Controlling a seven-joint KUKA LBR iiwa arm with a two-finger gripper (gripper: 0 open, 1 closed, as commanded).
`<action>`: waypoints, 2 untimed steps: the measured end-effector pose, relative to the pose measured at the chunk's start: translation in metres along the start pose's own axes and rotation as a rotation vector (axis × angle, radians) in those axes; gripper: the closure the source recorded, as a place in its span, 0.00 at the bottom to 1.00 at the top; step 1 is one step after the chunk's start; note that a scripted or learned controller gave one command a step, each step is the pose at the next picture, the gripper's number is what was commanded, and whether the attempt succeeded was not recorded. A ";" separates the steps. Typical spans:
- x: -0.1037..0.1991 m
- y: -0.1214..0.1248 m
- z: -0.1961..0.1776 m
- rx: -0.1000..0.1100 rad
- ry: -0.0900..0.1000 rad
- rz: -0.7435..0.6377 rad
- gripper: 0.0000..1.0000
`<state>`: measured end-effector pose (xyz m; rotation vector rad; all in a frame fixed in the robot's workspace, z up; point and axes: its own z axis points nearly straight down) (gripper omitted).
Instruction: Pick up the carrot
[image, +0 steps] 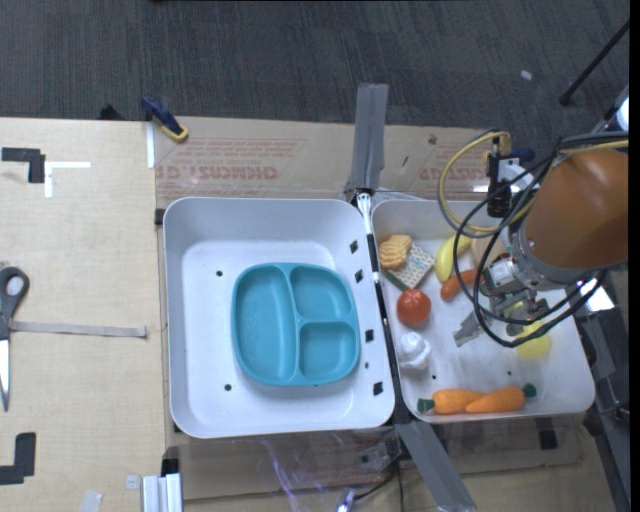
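The tool (470, 328) hangs low over the middle of the right bin (575, 385), under the grey arm with its orange band (590, 205) and loops of cable, and I cannot tell how it is set or whether it has anything. The carrot (472, 401) lies apart from it, flat along the near wall of that bin, so I judge the tool must go nearer to this wall. Around are a tomato (414, 305), a banana (447, 260) and a cracker (395, 249); the left bin (190, 300) holds a blue divided plate (296, 323).
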<state>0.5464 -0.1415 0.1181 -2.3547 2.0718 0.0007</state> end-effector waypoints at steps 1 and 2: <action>-0.039 0.058 -0.016 -0.003 0.000 -0.364 0.00; -0.016 0.042 0.008 -0.002 -0.001 -0.193 0.00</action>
